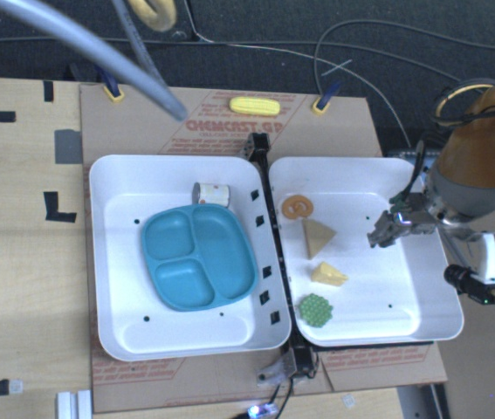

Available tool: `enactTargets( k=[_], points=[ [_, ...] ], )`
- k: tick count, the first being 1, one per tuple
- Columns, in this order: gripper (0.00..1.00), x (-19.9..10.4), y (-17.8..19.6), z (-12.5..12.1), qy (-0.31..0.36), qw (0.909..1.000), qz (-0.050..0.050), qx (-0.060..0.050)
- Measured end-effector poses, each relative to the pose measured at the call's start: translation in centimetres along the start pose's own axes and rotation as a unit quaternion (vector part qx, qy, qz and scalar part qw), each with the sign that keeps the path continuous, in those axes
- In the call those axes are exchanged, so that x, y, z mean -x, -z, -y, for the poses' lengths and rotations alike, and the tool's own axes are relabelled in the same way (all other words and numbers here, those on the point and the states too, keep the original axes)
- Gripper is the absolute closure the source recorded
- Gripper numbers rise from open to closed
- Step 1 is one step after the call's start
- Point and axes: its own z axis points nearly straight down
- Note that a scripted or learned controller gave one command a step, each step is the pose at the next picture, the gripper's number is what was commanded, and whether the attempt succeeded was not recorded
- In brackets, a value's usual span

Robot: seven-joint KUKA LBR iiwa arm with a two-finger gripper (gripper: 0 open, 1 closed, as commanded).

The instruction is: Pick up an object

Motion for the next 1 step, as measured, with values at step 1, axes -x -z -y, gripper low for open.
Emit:
enactTargets(
  k=[1],
  points=[
    [1.0, 0.16, 4.3, -0.5, 0.0, 1.0, 0.0, 0.001]
  ],
)
